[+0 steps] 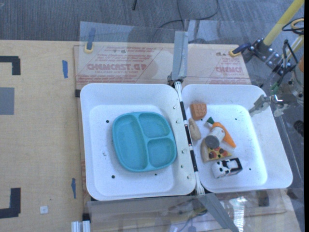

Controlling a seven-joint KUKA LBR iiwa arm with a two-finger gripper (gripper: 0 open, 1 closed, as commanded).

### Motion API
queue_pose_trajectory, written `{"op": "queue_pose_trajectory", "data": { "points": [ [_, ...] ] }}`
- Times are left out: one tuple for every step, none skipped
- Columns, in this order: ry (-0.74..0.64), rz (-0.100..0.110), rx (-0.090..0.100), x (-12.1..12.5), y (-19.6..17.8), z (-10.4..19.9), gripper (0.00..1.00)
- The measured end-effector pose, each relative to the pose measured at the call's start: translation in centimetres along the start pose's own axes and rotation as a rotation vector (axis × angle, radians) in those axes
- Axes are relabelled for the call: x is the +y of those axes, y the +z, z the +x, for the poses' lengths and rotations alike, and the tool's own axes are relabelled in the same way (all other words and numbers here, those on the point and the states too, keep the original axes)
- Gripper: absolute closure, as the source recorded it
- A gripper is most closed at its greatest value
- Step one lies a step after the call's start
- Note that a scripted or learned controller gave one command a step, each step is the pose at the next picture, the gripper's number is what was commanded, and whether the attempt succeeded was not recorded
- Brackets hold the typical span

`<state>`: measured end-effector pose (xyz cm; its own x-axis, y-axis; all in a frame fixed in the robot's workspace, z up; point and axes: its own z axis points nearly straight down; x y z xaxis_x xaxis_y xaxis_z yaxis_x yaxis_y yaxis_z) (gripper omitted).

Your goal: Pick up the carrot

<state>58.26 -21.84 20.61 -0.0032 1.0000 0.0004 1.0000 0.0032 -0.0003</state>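
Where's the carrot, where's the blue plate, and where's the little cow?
carrot point(225, 133): camera view, right bin, on the middle of its orange body.
blue plate point(143, 140): camera view, left bin, on the ridge between its compartments.
cow point(227, 167): camera view, right bin's near side, on its black-and-white body.

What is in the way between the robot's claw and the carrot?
Nothing visible. The gripper sits at the right bin's upper right edge, and bare white floor lies between it and the carrot. The other toys crowd the carrot's left and lower sides.
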Motion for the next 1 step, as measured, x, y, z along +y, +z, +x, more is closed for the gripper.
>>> {"op": "queue_pose_trajectory", "data": {
  "points": [
    [-0.249,0.000,0.000,0.05,10.16,9.35,0.00]
  ]
}}
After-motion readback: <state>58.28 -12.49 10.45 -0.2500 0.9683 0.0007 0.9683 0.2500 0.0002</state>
